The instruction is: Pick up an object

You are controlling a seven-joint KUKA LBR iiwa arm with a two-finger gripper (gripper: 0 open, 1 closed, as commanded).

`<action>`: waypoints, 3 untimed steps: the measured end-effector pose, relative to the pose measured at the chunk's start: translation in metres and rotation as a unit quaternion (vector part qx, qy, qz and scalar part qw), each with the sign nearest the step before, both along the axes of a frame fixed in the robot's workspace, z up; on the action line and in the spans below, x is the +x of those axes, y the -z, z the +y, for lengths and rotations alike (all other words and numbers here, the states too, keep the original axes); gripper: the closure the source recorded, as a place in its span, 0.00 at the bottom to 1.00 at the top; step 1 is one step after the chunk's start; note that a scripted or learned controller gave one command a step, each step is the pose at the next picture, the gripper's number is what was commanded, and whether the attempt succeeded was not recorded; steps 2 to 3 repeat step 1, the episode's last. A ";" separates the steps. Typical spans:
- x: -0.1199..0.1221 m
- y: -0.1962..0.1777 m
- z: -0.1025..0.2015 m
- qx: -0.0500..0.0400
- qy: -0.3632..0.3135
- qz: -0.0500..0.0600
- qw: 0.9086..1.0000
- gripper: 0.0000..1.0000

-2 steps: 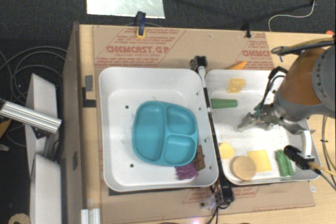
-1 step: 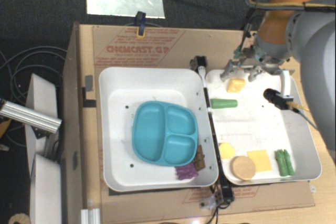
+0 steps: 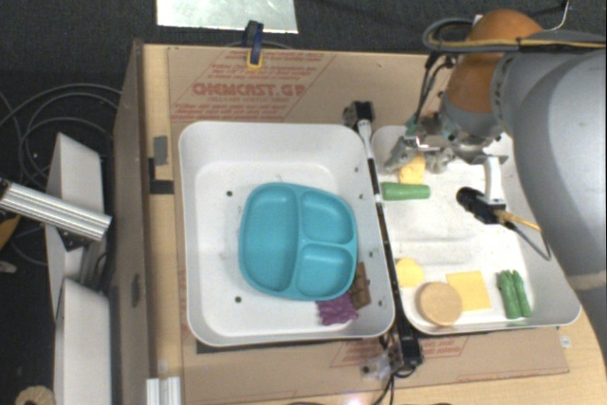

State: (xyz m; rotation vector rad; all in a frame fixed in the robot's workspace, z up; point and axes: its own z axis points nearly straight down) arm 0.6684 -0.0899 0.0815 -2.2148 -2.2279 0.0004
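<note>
Two shallow white bins sit side by side on the surface: the left bin [image 3: 204,204] holds a teal divided plastic plate [image 3: 297,240], while the right bin [image 3: 550,299] gathers small toy foods as candidate targets. The claw [image 3: 423,150] hangs low at the right bin's far corner, just above a small yellow block [image 3: 412,173] and near a green cylinder [image 3: 405,192]. Whether it is wide or narrow I cannot tell; nothing visibly sits in its grasp.

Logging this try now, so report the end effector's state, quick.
End effector: low at the far end of the right bin, just above a yellow piece and the green stick; open or shut cannot be told.
</note>
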 end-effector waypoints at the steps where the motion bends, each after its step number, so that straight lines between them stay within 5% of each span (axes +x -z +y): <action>1: 0.001 -0.015 -0.001 -0.001 -0.001 -0.002 1.000 1.00; 3: 0.001 -0.015 -0.001 -0.001 -0.001 -0.002 1.000 1.00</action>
